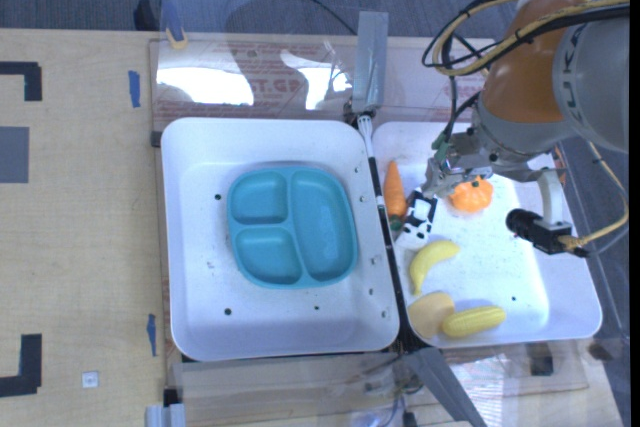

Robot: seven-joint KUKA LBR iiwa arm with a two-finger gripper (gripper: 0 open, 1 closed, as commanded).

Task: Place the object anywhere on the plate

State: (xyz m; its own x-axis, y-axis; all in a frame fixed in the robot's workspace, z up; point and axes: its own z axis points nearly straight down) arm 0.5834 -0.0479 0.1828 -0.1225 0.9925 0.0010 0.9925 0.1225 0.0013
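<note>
A blue plate (293, 225) with three compartments lies in the middle of the left bin (190, 155). In the right bin (570, 300) lie an orange carrot (395, 190), a small round orange fruit (472, 196), a yellow banana (431, 259), a corn cob (472, 320) and a pale yellow piece (430, 310). My gripper (446, 173) hangs low over the back of the right bin, just left of the orange fruit and right of the carrot. The wrist hides part of the fruit's top.
A small black-and-white block (419, 216) sits beside the carrot near the wall between the bins. A black part on the arm (535, 229) and yellow cables (470, 35) overhang the right bin's right side. A clear panel (260, 75) stands behind the left bin.
</note>
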